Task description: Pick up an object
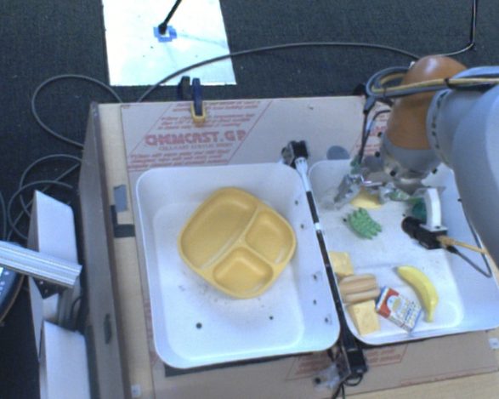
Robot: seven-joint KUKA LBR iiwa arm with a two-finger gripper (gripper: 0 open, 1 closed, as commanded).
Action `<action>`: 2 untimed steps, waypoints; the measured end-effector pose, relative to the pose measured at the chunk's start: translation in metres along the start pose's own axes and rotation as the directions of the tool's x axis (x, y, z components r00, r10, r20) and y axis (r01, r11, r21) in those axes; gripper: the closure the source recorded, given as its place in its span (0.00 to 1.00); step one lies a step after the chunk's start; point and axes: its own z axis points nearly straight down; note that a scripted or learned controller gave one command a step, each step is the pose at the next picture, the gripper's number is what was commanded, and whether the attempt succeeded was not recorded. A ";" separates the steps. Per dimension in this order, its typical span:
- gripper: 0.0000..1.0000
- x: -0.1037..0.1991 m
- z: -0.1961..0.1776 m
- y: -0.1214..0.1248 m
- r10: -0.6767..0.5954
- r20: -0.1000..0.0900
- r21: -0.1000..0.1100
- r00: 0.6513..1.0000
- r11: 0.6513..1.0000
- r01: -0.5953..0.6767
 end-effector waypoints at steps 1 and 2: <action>0.00 0.023 0.001 -0.039 0.003 -0.002 0.004 1.000 1.000 -0.003; 1.00 0.023 -0.009 -0.038 0.002 -0.002 0.002 1.000 1.000 -0.002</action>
